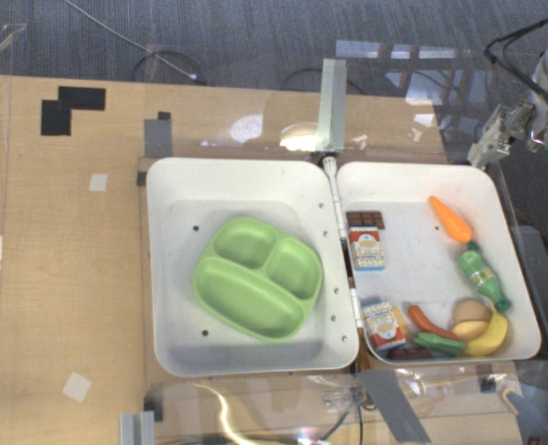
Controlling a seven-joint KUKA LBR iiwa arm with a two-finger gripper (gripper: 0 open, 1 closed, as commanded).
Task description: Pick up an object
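The claw point(507, 135) sits at the right bin's point(413, 182) far corner, its state unclear; an orange carrot point(451, 219) lies nearby.

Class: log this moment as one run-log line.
claw: outside right bin's far corner | carrot: in right bin | green plate: left bin

Divided plate point(258, 277) in left bin point(167, 341) — toy food point(454, 327) in right bin point(413, 188)

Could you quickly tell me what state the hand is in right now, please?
Hand: cannot be told; it sits beyond the right bin's far corner.
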